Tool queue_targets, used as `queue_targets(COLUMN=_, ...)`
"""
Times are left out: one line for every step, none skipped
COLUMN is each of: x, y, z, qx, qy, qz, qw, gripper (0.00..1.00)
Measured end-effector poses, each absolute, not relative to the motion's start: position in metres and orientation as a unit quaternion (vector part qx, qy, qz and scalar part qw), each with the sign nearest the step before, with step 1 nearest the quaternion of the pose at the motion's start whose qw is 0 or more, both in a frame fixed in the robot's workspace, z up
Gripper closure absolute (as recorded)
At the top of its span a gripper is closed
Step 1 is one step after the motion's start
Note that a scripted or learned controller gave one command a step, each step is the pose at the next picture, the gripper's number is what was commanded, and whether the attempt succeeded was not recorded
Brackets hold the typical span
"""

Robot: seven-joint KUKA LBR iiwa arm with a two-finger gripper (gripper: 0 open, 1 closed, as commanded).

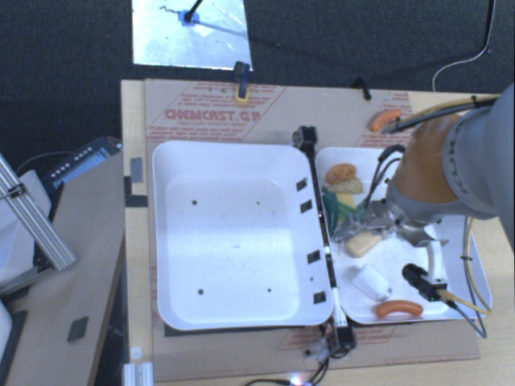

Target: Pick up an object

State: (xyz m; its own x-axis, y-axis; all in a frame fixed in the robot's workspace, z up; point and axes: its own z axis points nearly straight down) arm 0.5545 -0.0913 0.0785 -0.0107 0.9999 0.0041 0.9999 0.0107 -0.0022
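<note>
The right bin holds several small items. A brown bread-like piece and a tan piece lie at its far left, with a green item just below them. A cream wedge lies mid-bin, a white cylinder nearer the front, and a red-orange sausage by the front rim. My gripper is down in the bin's left part, right over the green item and touching or nearly touching the cream wedge. The grey arm covers the bin's right half.
The left bin stands beside the right one, split from it by a black-clipped divider. Another orange sausage lies on the cardboard behind the right bin. A yellow clamp sits at the back. Cables trail at the right.
</note>
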Motion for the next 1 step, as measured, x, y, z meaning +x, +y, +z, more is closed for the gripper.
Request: queue_targets(x=0.5552, y=-0.0972, z=0.0950, qx=-0.706, qy=-0.708, qz=-0.0011, qw=-0.001, gripper=1.00)
